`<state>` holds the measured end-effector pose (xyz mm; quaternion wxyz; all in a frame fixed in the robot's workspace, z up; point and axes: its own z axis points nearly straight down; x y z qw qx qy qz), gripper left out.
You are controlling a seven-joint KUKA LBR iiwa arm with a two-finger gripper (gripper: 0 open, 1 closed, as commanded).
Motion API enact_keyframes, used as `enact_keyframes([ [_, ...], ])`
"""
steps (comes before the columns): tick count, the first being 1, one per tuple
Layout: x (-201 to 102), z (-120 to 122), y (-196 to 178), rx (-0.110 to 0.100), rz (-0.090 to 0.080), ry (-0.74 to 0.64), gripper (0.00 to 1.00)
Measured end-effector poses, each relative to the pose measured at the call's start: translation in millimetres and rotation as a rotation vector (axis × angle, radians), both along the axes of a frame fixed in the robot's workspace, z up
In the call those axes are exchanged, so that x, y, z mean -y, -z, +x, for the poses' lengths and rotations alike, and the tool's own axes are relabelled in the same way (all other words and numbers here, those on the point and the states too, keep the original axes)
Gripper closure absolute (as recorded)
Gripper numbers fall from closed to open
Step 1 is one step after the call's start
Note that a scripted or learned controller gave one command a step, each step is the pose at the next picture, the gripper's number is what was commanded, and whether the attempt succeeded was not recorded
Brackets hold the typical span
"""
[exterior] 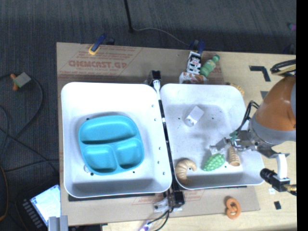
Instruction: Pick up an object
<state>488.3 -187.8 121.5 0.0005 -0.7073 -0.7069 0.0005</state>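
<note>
Gripper [222,145] sits low in the right bin [211,100], near its front right corner, with what I read as the two fingers spread apart and nothing between them. Just below it I see a green bumpy object [213,162], with a tan ridged piece [234,156] right beside that and a tan shell-like thing [185,168] further left by the front wall. Small white block [194,115] lies mid-bin; left bin [72,129] holds a blue divided tray [111,144].
</note>
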Motion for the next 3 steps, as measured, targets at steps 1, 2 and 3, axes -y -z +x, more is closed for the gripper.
enact_keyframes([
  [1, -74, 66, 20, 0.0, 0.001, -0.003, 0.0],
  [2, -82, 69, 28, -0.001, 0.0, -0.001, 0.0],
  [3, -26, 83, -2, 0.002, -0.002, 0.0, 0.0],
])
